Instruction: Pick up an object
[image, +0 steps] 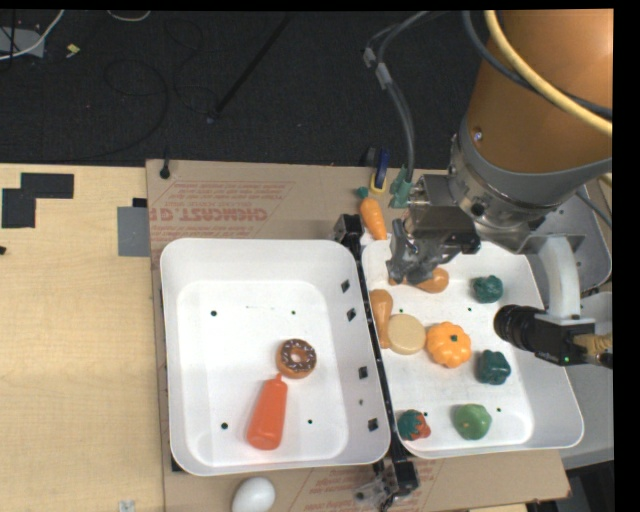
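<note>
On the pale wooden worktop (70, 330) a brown cardboard sheet (230, 200) lies under two white bins. The left bin (200, 270) holds an orange-red bottle (267, 412) lying tilted, with a chocolate doughnut (297, 357) touching its upper end. A white egg (254, 494) rests on the cardboard just below this bin. The right bin (540, 430) carries an orange carrot-like piece (381, 313) beside a beige round disc (406, 334), an orange pumpkin (449, 344), a small red-and-teal item (413, 425), a green pepper (472, 421) and two dark teal pieces (488, 289) (492, 367). Another orange carrot (373, 218) sits at the bin's upper left corner. The gripper (415, 262) hangs low over the upper part of this bin, just beside an orange object (433, 280); whether its fingers are open or closed I cannot tell.
</note>
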